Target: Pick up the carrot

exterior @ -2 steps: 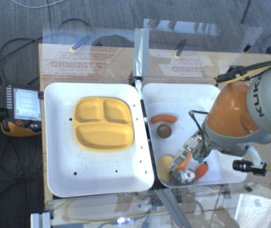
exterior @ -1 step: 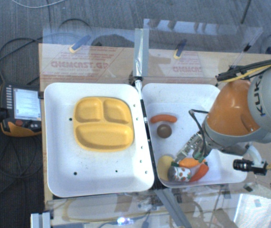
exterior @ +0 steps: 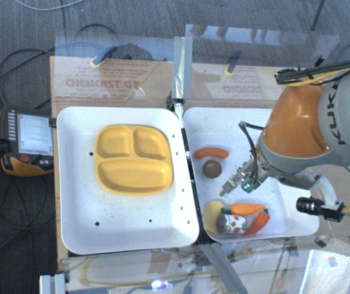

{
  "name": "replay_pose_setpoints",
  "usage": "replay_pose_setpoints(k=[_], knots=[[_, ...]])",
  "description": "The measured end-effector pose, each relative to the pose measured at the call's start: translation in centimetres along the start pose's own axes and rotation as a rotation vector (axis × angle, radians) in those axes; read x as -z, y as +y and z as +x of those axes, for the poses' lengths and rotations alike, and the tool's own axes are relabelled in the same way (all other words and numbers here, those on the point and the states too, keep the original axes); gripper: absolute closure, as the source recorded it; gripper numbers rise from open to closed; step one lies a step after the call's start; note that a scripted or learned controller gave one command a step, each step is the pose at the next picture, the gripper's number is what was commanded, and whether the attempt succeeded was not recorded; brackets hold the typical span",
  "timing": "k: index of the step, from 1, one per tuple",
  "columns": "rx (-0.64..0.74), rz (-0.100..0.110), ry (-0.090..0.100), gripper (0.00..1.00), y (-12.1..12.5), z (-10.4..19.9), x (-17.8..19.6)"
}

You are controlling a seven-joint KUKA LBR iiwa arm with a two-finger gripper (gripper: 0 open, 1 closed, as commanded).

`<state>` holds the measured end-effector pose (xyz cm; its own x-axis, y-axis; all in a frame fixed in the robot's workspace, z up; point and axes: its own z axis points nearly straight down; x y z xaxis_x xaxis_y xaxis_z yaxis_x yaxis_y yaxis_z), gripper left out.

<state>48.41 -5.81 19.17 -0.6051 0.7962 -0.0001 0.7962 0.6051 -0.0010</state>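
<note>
Yellow divided tray [exterior: 134, 159] sits in the left bin [exterior: 76, 213], nothing for me there. Right bin [exterior: 297, 228] has the food: an orange sausage-like piece [exterior: 211, 153] near the divider, a brown round thing [exterior: 211, 168] just below it, then a cluster at the bottom edge — pale round item [exterior: 213, 211], small can [exterior: 233, 223], red pepper-like piece [exterior: 258, 223]. The carrot [exterior: 248, 209] lies on top of that cluster, touching the can and the red piece, long axis roughly left-right.

It looks short, orange, tapered, with a bit of green at its left end; smooth toy finish, I'd guess slippery.

My pincer [exterior: 241, 181] hangs just above and slightly left of the carrot, nothing between the fingers that I can see; whether it's open or closed I cannot tell from this angle.

Risks: crowding. Coming down, I could clip the can or the red piece and nudge the carrot away, or grab a neighbour instead. The orange sausage-like piece is similar in colour, easy mix-up. The bin wall is close, so fingers could catch it.
</note>
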Motion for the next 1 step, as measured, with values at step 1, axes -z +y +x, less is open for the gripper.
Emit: replay_pose_setpoints(k=[1], knots=[[0.393,-0.001,0.001,1.0,3.3,4.32,-0.85]])
